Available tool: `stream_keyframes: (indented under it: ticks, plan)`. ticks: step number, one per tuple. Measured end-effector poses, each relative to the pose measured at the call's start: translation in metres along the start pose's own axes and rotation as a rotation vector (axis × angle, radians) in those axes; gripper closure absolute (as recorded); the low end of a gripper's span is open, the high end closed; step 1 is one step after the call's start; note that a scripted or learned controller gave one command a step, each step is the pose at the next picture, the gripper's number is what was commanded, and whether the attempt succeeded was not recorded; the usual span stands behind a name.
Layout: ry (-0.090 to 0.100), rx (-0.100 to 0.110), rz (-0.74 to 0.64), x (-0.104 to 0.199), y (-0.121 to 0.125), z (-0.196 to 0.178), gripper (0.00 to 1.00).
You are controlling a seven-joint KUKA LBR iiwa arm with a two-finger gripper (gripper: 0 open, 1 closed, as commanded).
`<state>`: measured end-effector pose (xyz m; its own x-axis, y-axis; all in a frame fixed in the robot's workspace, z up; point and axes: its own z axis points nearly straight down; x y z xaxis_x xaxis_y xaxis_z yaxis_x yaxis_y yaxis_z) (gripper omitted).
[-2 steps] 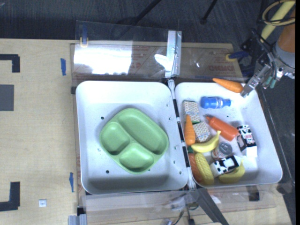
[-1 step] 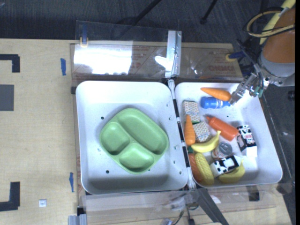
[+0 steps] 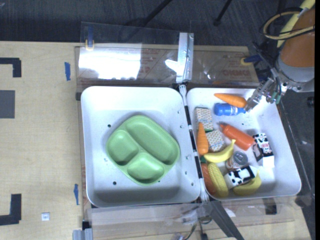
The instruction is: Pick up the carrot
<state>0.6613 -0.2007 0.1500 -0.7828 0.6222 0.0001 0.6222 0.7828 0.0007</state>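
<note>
The carrot [image 3: 230, 100] lies at the back of the right bin [image 3: 287, 171], touching a blue bottle [image 3: 227, 110] just in front of it. The gripper [image 3: 252, 102] hovers right at the carrot's tip; can't tell how its pincer is set. Left bin [image 3: 95, 134] holds a green divided plate [image 3: 142, 148].

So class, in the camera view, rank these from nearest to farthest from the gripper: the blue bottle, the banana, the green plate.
From the gripper:
1. Blue bottle, right bin's far end.
2. Banana, mid right bin.
3. Green plate, left bin.
</note>
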Motion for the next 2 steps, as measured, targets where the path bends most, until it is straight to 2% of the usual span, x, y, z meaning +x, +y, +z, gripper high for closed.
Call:
stream_keyframes:
  ticks: [2]
  plan:
    - [0.0, 0.0, 0.0, 0.0, 0.0, 0.0, 0.0]
